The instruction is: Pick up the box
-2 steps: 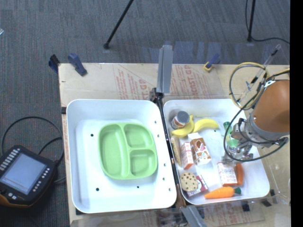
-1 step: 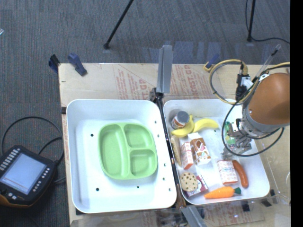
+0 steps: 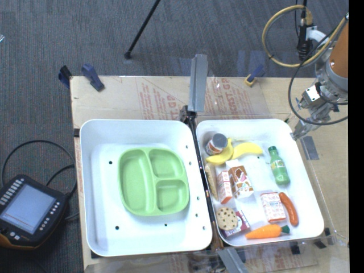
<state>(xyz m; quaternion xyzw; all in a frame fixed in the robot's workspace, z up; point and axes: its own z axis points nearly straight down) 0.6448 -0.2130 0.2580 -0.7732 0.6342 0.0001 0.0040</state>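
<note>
At the far left you have a teach pendant lying on the dark floor, its cable looping up behind it. Next comes the surface, a cardboard-covered top carrying both bins. The left bin holds a green divided plate with three compartments, set roughly in the bin's middle.

Move right past the centre divider and you reach the right bin, where the clutter sits. Near its upper left is a small can, touching a banana that curves beside it. Just below the banana stands the box, a small carton with red and white print, with a second similar carton touching its left side. Below those lies a cookie next to a wrapped packet. Further right you see a green bottle, a red-and-white packet, a sausage just beside it, and a carrot along the bottom wall.

The hand sits at the right edge above the bin's upper right corner, well apart from the box; you cannot tell whether it is open or closed.
</note>
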